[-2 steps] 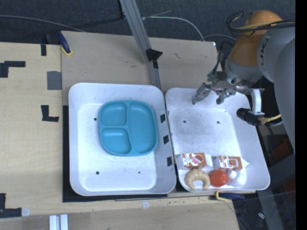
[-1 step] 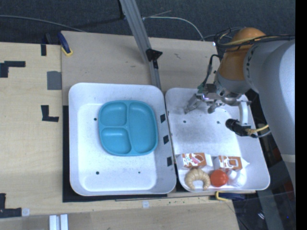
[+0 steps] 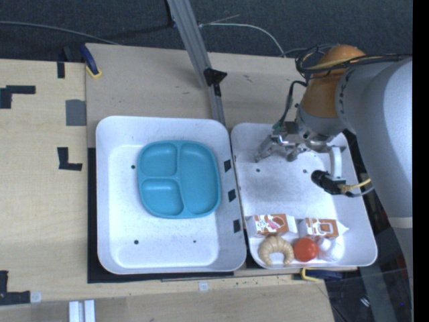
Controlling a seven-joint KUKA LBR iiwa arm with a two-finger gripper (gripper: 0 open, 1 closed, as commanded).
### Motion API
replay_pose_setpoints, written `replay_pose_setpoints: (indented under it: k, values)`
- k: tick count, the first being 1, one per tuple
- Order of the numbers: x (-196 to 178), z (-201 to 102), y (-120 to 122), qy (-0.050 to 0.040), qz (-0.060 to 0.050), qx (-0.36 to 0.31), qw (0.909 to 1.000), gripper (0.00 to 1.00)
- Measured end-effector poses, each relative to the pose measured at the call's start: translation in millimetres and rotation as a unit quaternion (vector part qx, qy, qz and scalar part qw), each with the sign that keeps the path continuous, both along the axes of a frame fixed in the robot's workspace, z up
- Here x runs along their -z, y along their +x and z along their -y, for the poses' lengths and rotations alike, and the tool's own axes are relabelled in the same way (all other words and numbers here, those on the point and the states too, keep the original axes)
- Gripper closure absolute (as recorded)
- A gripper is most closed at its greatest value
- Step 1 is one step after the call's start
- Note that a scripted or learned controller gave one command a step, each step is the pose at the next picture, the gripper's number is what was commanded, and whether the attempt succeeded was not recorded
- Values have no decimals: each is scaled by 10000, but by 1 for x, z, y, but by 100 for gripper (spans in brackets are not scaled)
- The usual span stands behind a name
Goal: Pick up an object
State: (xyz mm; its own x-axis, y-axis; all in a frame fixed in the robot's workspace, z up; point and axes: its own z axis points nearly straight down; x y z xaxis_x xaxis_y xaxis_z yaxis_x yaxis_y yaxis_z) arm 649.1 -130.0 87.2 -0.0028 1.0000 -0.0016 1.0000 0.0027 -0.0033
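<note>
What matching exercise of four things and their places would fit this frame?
Things:
1. blue divided plate
2. croissant
3. red ball
4. gripper

Places:
A. upper part of the right bin
B. near edge of the right bin, just left of the red ball
C. middle of the left bin
D. near edge of the right bin, below the right snack packet

Pairs: 1-C, 2-B, 3-D, 4-A
</note>
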Motion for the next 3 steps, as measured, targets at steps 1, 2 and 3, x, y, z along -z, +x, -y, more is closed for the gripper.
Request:
replay_pose_setpoints:
  k: [1,2,3]
  values:
    - [-11,-1,0,1,6,-7,10000,100]
    - [-73,-3,8,5,43,4,10000,100]
    - [-121,3,3,3,37,8,10000,100]
